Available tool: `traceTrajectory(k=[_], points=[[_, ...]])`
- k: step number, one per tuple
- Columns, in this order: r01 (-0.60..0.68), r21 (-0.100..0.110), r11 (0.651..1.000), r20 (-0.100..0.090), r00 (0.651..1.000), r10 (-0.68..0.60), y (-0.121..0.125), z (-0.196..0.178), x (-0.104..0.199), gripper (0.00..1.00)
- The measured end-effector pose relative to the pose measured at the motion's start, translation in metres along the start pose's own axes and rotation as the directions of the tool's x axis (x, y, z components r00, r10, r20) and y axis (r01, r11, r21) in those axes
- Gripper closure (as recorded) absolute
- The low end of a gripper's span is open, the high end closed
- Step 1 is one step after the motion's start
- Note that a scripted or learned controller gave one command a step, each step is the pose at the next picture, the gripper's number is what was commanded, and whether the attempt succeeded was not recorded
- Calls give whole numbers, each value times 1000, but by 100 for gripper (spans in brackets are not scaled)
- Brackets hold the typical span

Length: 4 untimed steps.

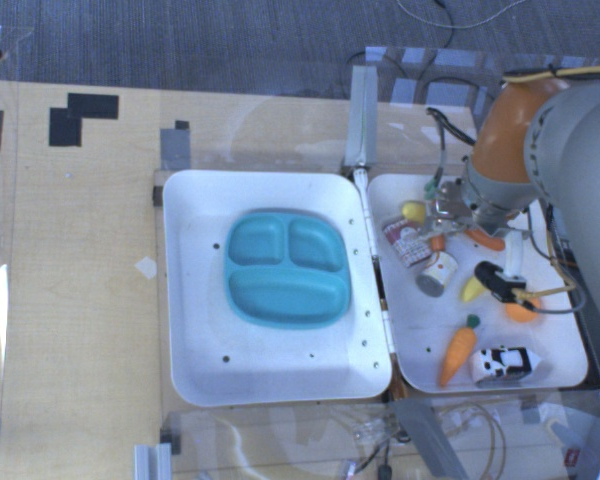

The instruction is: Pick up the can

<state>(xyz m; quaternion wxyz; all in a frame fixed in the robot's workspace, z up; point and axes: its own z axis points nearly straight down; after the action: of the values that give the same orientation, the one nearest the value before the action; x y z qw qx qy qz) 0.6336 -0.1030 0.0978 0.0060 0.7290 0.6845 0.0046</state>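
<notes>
The can, with a red and white label, lies on its side in the right bin, near that bin's left wall. My gripper hangs over the bin's upper middle, just right of the can's upper end and close above it. Nothing shows between its fingers. A small white and grey cylinder lies just below the can, touching or nearly touching it.
The right bin also holds a yellow piece, a thin orange stick, a yellow wedge, an orange ball, a carrot and a cow toy. A blue divided plate lies in the left bin.
</notes>
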Motion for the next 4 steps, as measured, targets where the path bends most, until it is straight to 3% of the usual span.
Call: traceTrajectory(k=[1, 2, 3, 4], points=[[-1, 8, 1000, -1, 1000, 1, -2, 3, 0, 0], [-38, 6, 999, -2, 999, 38, -31, 9, -9, 0], [-37, -1, 999, -4, 999, 37, -28, -3, -7, 100], [-124, 7, 992, -1, 992, 124, -26, -124, 55, 100]])
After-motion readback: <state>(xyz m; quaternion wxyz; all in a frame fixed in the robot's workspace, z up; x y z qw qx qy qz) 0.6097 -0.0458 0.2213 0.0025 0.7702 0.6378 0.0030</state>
